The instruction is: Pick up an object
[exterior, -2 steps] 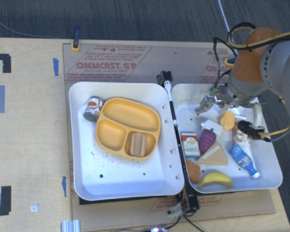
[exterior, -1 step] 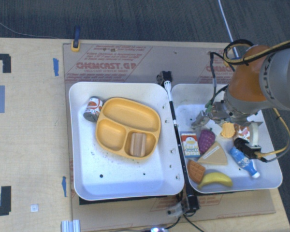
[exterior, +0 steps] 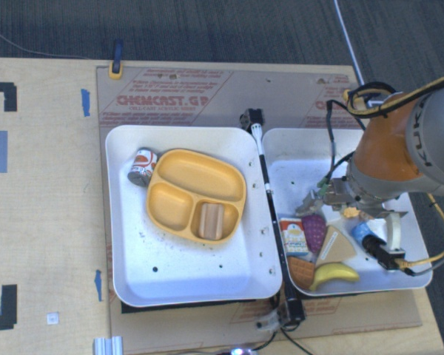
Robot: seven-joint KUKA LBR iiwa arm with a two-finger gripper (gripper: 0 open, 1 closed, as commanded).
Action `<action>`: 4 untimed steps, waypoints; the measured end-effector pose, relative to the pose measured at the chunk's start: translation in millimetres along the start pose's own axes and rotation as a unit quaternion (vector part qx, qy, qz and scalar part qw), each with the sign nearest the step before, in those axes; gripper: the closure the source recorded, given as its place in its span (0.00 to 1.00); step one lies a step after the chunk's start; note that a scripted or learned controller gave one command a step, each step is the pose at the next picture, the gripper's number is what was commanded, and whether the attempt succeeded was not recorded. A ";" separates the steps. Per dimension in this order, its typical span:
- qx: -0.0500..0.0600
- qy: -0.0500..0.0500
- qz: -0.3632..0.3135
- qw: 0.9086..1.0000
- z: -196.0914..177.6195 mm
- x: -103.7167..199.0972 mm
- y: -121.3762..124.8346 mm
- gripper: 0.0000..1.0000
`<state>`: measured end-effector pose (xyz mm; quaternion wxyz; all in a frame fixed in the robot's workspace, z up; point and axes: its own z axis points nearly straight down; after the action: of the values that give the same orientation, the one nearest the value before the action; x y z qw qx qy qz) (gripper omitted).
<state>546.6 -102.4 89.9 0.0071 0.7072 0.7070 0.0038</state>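
The arm reaches into the right bin (exterior: 281, 170), where the pickable clutter sits: banana (exterior: 334, 274), purple fruit (exterior: 314, 231), carton (exterior: 293, 237). The end effector (exterior: 327, 195) hovers over this pile; whether it is spread or pressed together, I cannot tell. The tray (exterior: 196, 195) occupies the left bin (exterior: 126, 220).

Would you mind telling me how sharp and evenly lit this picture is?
Camera view: even, soft light; faint shadow beside the yellow tray; left bin white but not blown out; the arm and the small toys in the right bin look slightly soft.
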 end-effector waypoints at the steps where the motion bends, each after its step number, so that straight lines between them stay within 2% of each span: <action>1: -0.002 -0.001 0.000 1.000 -0.8 6.5 -36.8 0.00; 2: -0.006 -0.005 0.002 1.000 -12.1 2.0 -35.3 1.00; 3: 0.007 0.003 -0.001 1.000 -96.1 54.4 -65.3 1.00; 4: 0.006 0.002 -0.001 1.000 -105.8 99.0 -63.1 1.00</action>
<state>481.9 -2.9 194.2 0.0014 0.7064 0.7078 0.0014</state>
